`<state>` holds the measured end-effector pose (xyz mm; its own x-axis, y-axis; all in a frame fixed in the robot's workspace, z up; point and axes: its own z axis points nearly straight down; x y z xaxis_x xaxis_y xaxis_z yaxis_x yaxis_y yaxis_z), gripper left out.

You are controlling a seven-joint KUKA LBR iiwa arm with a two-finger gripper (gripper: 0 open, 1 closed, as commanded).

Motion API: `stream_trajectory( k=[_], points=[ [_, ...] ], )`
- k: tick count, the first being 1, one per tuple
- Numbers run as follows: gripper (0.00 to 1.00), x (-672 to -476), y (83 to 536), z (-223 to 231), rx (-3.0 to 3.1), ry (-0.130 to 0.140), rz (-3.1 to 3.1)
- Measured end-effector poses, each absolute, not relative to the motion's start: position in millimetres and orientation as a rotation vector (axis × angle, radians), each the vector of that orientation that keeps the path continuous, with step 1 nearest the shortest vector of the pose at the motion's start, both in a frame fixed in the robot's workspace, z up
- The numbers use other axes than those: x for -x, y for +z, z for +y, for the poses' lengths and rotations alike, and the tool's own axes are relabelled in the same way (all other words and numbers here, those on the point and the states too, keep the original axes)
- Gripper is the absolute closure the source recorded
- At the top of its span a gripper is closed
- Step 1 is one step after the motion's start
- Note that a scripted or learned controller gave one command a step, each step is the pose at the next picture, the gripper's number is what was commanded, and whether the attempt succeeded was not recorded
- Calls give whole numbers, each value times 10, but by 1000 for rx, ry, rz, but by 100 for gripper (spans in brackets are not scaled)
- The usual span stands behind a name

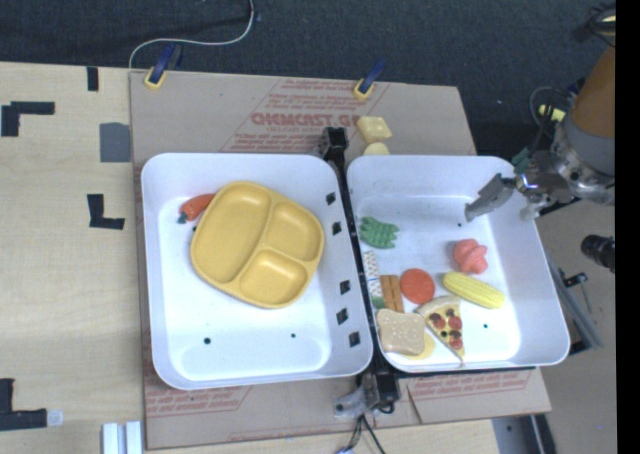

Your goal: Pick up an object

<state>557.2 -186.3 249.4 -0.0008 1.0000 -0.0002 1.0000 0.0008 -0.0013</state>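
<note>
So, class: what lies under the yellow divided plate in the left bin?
An orange-red toy pokes out from beneath the yellow divided plate at its upper-left edge. The plate covers the rest of it and the left bin floor below.

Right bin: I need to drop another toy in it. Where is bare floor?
Bare: the far half of the right bin, between the green toy and the gripper. Crowded: the near half, with tomato, corn, pizza and bread.
</note>
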Motion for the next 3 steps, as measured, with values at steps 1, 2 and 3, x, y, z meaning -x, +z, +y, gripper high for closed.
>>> stream_trajectory(
  k=[1, 2, 3],
  points=[
    [0, -5609, 894, -2243, 2215, 13, -2212],
    [100, -5648, 1089, -2233, 2220, 2, -2221],
    [100, -5917, 1954, -970, 2208, -15, -2241]
  ],
)
